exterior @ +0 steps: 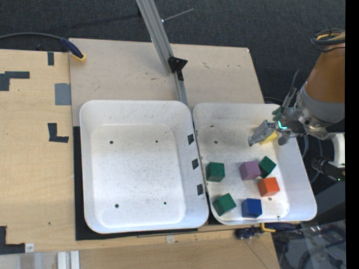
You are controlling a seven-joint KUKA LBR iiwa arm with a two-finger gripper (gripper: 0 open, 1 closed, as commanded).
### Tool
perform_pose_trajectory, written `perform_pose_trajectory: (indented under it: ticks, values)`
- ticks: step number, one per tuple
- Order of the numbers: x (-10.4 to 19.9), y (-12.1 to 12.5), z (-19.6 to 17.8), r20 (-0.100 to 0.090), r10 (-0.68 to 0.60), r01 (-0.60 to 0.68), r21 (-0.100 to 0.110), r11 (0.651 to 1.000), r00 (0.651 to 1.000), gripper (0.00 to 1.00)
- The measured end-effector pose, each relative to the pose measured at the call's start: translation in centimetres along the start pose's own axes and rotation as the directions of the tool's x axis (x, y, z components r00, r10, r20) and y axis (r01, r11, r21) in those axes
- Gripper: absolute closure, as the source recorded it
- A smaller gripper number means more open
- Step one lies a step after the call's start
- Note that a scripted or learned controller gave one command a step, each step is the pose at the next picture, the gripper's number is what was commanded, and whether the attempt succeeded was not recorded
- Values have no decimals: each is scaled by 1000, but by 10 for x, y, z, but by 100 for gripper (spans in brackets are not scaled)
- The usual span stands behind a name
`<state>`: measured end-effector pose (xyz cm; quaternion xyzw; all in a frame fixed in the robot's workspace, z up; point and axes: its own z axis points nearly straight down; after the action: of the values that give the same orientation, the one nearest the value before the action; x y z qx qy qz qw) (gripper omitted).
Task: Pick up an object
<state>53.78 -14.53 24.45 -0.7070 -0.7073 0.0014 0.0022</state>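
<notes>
1. Gripper (269,133) hovers over the right bin (303,206), beside a yellow block (270,138); jaws spread, nothing between them.
2. Centre jaws astride the yellow block, descend squarely, then close.
3. Purple block (249,170) and dark green block (267,165) touch: avoid.

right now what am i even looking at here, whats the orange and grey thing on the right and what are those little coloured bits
You are looking down, at a slant, from one fixed camera above a bench. The orange and grey thing is a robot arm reaching in from the right. Its tool hangs over the right bin, next to a small yellow object that it partly hides; whether it grips that object I cannot tell. The coloured bits are small blocks lying in that bin: three green, one purple, one orange, one blue. A second white bin sits to the left.
</notes>
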Motion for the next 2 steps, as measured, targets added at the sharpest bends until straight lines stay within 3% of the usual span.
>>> perform_pose_trajectory:
  ticks: [1, 2]
  values:
    - [0, 1, -2, 1, -1, 1, -4, 1000, 1000, 0]
    - [-2, 8, 46, 1, -1, 1, 1, 1000, 1000, 0]
